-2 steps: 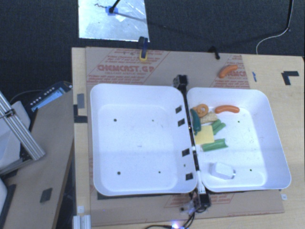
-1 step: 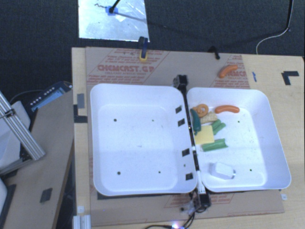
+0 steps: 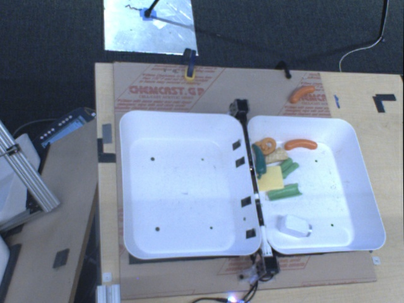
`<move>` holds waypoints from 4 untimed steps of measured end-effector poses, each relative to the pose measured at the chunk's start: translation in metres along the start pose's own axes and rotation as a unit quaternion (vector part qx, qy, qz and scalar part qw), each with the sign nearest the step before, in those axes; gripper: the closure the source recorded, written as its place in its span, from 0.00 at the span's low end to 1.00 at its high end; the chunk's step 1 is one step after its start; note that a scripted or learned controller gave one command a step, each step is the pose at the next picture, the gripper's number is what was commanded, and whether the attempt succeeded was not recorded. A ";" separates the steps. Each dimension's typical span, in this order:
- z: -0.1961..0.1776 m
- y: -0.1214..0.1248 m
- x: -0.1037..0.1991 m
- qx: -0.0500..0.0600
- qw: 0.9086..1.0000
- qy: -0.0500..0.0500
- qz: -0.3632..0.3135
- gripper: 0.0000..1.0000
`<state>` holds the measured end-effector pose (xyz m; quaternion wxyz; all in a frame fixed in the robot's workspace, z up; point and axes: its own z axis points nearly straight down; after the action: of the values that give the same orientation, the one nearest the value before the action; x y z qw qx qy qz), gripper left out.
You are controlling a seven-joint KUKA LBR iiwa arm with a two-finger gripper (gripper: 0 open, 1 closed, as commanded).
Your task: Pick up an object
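Observation:
The right bin [image 3: 360, 169] holds several small objects near its left wall. An orange sausage [image 3: 301, 145] lies at the back, beside an orange ring [image 3: 267, 146]. A yellow block [image 3: 272, 179] sits in the middle, with a green piece [image 3: 284, 192] in front of it, another green piece [image 3: 289, 167] behind it and a dark green one [image 3: 259, 159] along the wall. A white object [image 3: 294, 225] rests toward the front. A second orange sausage [image 3: 302, 94] lies outside the bins on the cardboard.
The left bin [image 3: 136, 188] stands beside the right one, joined by a black clip strip [image 3: 249, 182]. Both sit on a cardboard sheet [image 3: 164, 90]. A shiny metal plate [image 3: 150, 17] lies at the back, and a grey rail [image 3: 25, 175] stands at the left.

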<state>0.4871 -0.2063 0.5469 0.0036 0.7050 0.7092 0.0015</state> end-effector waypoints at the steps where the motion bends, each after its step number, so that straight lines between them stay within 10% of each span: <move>1: -0.012 0.001 0.000 -0.002 1.000 -0.001 -0.002 1.00; 2: -0.011 0.001 0.000 -0.002 1.000 -0.001 -0.002 0.00; 3: -0.023 0.001 0.000 -0.004 1.000 -0.002 -0.003 1.00; 4: 0.117 -0.001 0.095 0.009 1.000 0.004 -0.003 1.00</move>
<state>0.4866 -0.1113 0.4295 -0.0059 0.7027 0.7115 -0.0023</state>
